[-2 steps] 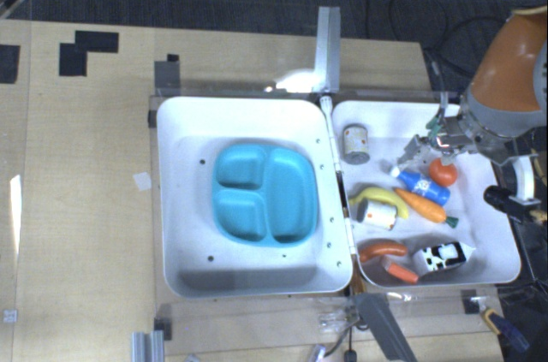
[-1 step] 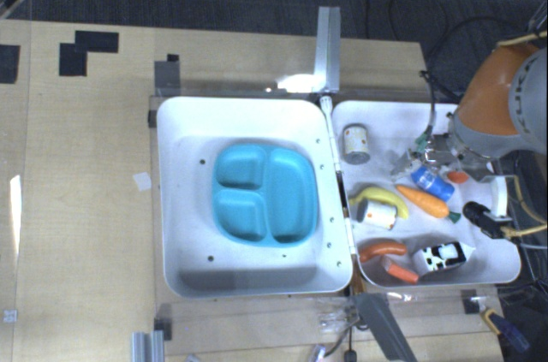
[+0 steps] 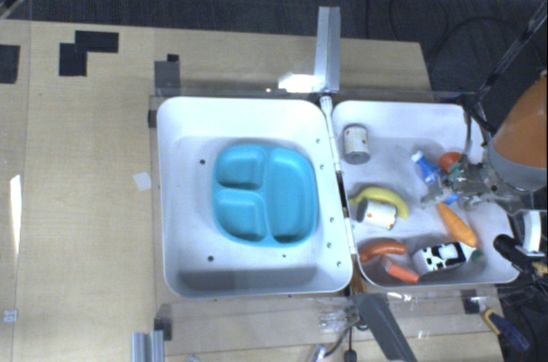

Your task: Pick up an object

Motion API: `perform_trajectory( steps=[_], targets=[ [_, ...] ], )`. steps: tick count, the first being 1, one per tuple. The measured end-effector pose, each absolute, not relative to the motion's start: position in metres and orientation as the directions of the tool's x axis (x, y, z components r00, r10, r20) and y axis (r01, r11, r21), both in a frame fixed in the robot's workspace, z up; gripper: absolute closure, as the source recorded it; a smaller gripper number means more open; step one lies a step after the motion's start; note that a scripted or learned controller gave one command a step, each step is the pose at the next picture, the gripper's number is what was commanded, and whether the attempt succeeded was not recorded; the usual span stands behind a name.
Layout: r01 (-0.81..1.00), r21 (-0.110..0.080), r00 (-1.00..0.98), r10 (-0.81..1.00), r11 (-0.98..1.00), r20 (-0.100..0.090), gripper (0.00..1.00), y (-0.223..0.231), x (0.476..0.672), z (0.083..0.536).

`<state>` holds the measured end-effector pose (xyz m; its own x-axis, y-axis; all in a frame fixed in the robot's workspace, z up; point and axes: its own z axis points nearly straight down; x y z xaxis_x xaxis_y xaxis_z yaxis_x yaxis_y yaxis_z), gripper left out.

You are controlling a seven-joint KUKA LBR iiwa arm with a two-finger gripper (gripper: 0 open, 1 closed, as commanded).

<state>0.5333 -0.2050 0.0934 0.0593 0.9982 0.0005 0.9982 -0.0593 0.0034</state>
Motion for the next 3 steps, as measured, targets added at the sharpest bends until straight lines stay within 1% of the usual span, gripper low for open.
perform_trajectory(
  steps=[1, 2, 3],
  targets=[
    [1.000, 0.019, 0.001, 1.000, -0.001, -0.005, 0.00, -0.200, 0.512, 0.090],
    [1.000, 0.022, -0.001, 1.000, 0.001, -0.002, 1.00, -0.199, 0.514, 0.101],
    [0.949, 0.005, 0.317, 0.949, -0.317, -0.001, 1.00, -0.206, 0.497, 0.254]
  ],
)
